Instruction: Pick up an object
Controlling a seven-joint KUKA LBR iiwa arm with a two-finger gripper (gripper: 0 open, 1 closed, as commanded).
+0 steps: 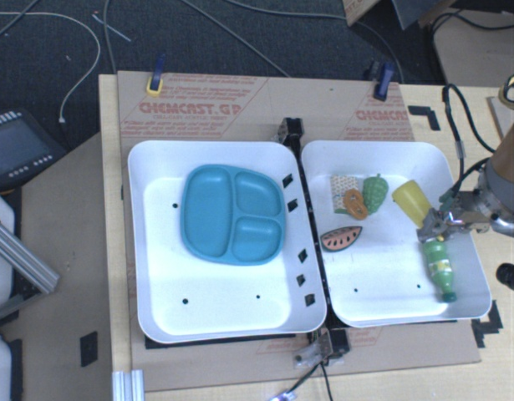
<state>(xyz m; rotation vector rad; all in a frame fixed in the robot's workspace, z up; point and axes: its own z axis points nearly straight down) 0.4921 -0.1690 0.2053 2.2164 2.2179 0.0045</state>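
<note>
Gripper (438, 226) sits low at right bin's (382, 312) right rim, just above green bottle (440, 267) lying along that wall; finger state cannot be told. Yellow cup (410, 200) beside it. Bin centre open. Blue tray (233, 214) occupies left bin (156, 307).

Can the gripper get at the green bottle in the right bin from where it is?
Probably yes. The gripper sits right at the green bottle's top end; the yellow cup lies just beside, but nothing covers the bottle.
</note>
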